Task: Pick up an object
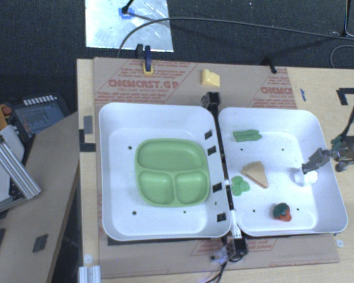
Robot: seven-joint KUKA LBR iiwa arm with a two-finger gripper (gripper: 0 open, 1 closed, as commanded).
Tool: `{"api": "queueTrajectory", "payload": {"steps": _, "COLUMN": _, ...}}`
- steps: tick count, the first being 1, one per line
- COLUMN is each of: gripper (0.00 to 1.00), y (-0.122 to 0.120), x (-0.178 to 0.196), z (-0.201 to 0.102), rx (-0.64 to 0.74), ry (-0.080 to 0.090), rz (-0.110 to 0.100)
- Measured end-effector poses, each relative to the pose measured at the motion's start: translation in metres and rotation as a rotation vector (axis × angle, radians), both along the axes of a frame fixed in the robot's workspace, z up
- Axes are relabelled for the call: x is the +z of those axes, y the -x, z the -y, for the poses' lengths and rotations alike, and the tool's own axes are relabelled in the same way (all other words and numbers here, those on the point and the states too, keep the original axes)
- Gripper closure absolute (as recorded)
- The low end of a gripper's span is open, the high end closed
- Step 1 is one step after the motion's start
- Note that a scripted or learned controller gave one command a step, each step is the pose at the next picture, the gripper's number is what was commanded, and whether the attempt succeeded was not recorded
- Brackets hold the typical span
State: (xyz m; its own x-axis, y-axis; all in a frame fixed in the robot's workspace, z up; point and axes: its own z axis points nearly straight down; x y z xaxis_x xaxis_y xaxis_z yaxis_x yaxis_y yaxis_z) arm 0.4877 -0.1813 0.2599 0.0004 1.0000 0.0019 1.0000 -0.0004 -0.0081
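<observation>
Gripper [314, 160] sits at the right bin's [327, 202] right side, just by a small white thing [304, 177]; I cannot tell how it is set. That thing looks light, hard and slippery, so pinch its middle.

floor [41, 34]: dark carpet, top of frame | foil sheet [128, 15]: upper left | cables [253, 27]: across top | bench [85, 81]: tan wood, centre
</observation>
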Motion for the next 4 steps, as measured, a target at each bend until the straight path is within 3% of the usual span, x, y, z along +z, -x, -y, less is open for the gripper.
{"api": "queueTrajectory", "payload": {"steps": 1, "gripper": 0.00, "y": -0.002, "x": 0.005, "z": -0.001, "rx": 0.004, "ry": 0.002, "rz": 0.010}}
{"api": "queueTrajectory", "payload": {"steps": 4, "gripper": 0.00, "y": -0.014, "x": -0.157, "z": 0.008, "rx": 0.001, "ry": 0.000, "rz": 0.005}}
